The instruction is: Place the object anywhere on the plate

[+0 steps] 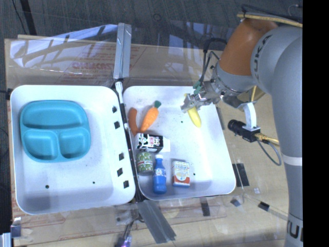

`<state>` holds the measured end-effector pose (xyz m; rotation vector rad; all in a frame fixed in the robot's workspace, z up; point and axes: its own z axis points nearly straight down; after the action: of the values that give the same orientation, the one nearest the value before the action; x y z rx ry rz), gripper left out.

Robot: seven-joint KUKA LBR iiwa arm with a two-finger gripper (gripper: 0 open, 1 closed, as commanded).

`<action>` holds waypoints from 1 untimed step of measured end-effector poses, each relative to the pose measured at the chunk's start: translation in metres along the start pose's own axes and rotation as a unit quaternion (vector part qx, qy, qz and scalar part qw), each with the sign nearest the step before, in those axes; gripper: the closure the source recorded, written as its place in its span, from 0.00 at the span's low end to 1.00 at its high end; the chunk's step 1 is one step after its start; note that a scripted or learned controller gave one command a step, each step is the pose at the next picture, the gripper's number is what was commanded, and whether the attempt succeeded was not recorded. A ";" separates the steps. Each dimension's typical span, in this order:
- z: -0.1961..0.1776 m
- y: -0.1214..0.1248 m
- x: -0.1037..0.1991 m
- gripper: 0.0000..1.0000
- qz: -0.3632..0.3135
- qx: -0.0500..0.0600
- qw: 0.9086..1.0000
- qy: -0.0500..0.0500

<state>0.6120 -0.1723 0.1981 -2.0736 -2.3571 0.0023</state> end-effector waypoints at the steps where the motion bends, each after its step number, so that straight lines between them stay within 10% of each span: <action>1: 0.007 0.058 0.100 1.00 0.039 0.000 0.999 0.000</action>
<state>0.6567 -0.0661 0.1910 -2.1637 -2.2739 0.0031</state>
